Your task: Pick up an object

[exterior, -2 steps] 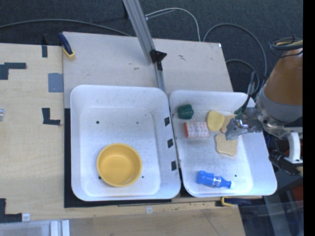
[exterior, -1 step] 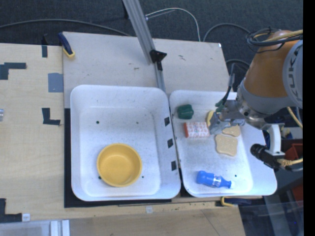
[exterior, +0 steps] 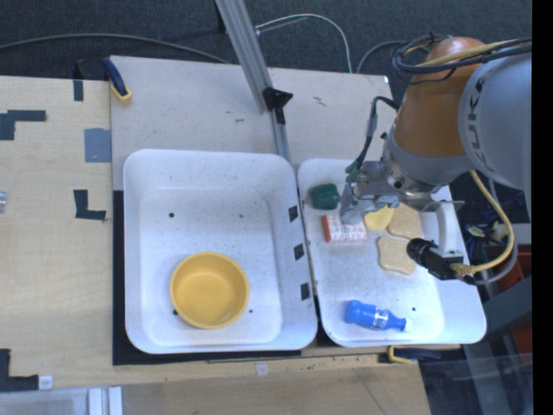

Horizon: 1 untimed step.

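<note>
**Robot arm poised over the right bin, above a small red-and-white object**

A grey arm (exterior: 484, 102) with an orange band reaches in from the right and hangs over the right-hand bin (exterior: 458, 327), one of two shallow white bins sitting side by side on a pale bench (exterior: 181, 111). The right bin serves as the landmark here. Touching its left wall is the left bin (exterior: 147, 232), which holds a yellow bowl (exterior: 210, 290) towards its near edge.

Inside the right bin, near its far end, the gripper (exterior: 352, 213) points downward. Whether its two fingers are spread or pressed together cannot be told from this angle, and nothing can be seen pinched between them.

Directly beneath the fingertips, towards the bin's left wall, lies a small red-and-white block (exterior: 342, 229), the likeliest target. It looks light and stiff, probably a plastic toy or packet, so a grip across its short sides should hold; its smooth face may slip if squeezed off centre.

Just beyond it, against the bin's far left corner, sits a small dark green object (exterior: 325, 197). To the block's right lie flat, pale tan pieces (exterior: 397, 255), partly under the wrist; they look thin and hard to lift from the floor. At the bin's near end rests a small blue bottle (exterior: 373, 316) on its side, rounded and likely to roll.
</note>
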### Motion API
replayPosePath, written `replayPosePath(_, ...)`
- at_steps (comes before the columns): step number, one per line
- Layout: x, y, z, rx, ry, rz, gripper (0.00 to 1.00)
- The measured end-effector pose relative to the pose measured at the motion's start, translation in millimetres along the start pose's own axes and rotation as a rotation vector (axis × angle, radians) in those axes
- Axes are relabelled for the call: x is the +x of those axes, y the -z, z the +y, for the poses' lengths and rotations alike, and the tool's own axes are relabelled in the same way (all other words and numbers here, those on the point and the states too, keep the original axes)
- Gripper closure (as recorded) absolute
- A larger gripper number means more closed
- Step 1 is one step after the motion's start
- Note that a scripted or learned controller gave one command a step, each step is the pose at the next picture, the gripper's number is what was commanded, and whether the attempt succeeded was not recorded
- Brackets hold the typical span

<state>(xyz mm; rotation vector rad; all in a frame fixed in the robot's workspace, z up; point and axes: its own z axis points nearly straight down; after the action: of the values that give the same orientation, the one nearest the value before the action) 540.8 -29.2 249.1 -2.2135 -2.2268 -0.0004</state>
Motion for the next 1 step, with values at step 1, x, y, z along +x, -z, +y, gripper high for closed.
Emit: replayPosePath(1,51.4,-0.2,22.6,0.000,0.001,0.000,1.00)
